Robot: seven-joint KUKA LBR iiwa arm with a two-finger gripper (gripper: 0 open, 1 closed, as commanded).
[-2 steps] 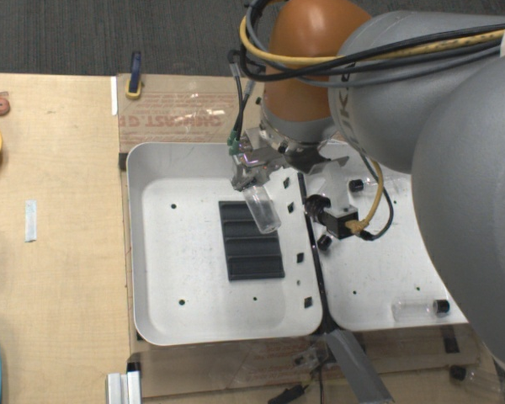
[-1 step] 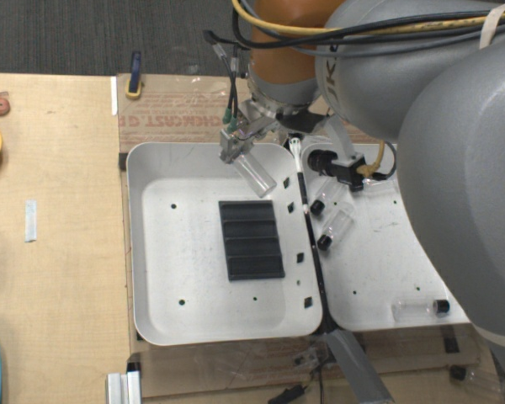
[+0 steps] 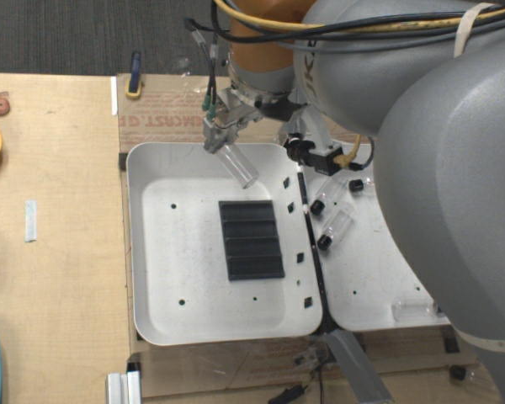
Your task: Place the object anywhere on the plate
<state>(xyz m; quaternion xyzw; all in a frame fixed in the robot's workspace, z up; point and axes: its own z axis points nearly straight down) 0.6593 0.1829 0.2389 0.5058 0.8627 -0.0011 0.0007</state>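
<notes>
Two white bins [image 3: 151,225] on the surface, black ridged plate [image 3: 251,240] flat in the left bin, clear vials [image 3: 335,224] in the right, beyond them the claw [image 3: 220,138] pinching a clear tube [image 3: 238,166] above the left bin's far edge.

Claw [image 3: 221,135] over left bin's [image 3: 151,225] far edge, clear tube [image 3: 238,167] betw fingers; black plate [image 3: 252,240] mid-bin.

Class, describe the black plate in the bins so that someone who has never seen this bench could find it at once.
Start at the left white bin, the one further from the arm's side. Near its middle lies the black plate, a flat ribbed rectangle. It is the only dark slab there; the clear vial under the gripper is see-through, and the other vials lie in the right bin.
</notes>
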